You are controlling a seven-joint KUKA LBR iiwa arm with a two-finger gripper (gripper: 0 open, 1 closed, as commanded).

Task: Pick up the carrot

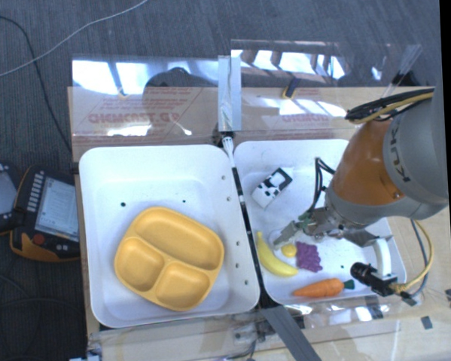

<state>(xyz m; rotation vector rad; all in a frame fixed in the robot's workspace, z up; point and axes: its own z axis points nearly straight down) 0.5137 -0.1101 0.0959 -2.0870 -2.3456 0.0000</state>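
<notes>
The carrot (319, 288), orange with a small green top at its right end, lies flat near the front wall of the right bin (337, 149). My gripper (301, 228) hangs over the middle of that bin, behind and slightly left of the carrot and apart from it. It sits just above a bunch of purple grapes (309, 256) and a small yellow piece (289, 249). The grey arm with its orange band (368, 177) comes in from the right and covers the bin's right part.
A banana (275, 258) lies by the divider, left of the grapes. A white and black box (272, 186) sits further back. A black fitting with a yellow cable (371, 277) is right of the carrot. The left bin (104, 175) holds a yellow divided plate (169, 256).
</notes>
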